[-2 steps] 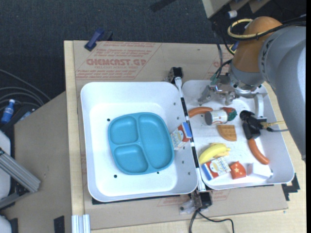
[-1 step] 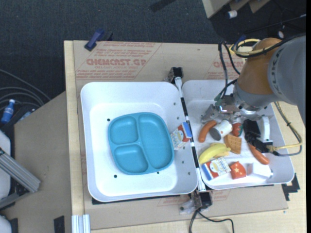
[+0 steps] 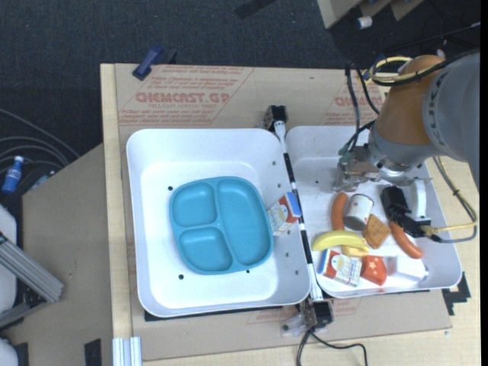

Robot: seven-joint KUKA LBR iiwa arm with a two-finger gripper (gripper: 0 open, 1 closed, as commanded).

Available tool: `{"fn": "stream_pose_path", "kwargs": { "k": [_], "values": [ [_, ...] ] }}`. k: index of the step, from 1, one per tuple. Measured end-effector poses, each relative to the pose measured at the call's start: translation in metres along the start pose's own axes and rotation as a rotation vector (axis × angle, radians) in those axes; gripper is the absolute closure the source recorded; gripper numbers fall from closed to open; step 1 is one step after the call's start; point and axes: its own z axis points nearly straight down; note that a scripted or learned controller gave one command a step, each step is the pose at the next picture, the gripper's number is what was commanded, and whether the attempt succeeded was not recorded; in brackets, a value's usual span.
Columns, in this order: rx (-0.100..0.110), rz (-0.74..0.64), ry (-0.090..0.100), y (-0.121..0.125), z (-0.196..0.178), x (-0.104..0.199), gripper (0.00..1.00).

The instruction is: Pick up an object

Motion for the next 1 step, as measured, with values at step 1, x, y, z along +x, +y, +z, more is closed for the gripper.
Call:
{"fn": "stream_pose_path", "kwargs": {
  "k": [1],
  "values": [
    [0.001, 0.000, 0.000, -0.0001, 0.0002, 0.0000, 0.00]
  ]
}}
